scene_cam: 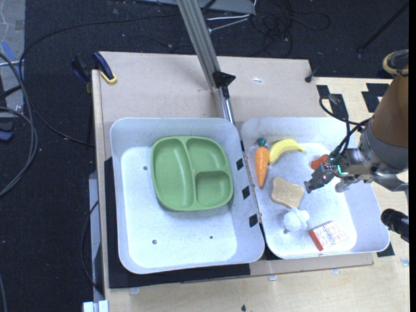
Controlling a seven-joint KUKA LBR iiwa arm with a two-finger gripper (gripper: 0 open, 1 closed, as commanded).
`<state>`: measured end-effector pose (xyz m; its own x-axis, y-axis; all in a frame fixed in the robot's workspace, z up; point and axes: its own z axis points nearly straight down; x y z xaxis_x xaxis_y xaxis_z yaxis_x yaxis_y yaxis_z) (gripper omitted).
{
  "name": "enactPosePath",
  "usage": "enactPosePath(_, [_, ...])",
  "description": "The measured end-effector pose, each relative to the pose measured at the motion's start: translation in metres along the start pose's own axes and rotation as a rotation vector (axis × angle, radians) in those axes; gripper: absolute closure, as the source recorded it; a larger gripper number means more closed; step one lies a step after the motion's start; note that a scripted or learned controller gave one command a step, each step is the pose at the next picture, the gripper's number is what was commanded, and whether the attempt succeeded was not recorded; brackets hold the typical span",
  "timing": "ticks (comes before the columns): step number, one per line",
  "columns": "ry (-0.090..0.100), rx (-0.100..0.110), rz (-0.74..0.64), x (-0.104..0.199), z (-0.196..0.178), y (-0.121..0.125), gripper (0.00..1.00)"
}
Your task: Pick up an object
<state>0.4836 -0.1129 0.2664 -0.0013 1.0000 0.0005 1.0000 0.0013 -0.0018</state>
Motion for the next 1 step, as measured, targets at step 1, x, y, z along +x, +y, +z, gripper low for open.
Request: enactPosePath(1, [0.000, -0.001, 0.000, 0.0000, -0.0005, 0.0003, 0.00])
